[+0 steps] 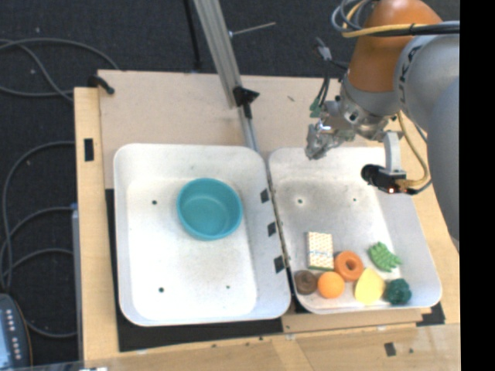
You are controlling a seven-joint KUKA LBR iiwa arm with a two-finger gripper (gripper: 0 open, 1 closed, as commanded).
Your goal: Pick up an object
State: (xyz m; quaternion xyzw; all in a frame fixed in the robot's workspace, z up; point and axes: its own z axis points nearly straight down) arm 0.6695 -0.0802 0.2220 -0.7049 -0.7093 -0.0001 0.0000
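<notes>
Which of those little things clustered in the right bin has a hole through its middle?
The orange ring, lying just right of the pale square cracker. The plain orange ball below it shows no hole.

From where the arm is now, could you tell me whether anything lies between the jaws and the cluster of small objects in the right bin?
Nothing visible does: bare bin floor separates the gripper from the cluster.

One fixed overhead view, slanting down on both bins point(139, 207).
</notes>
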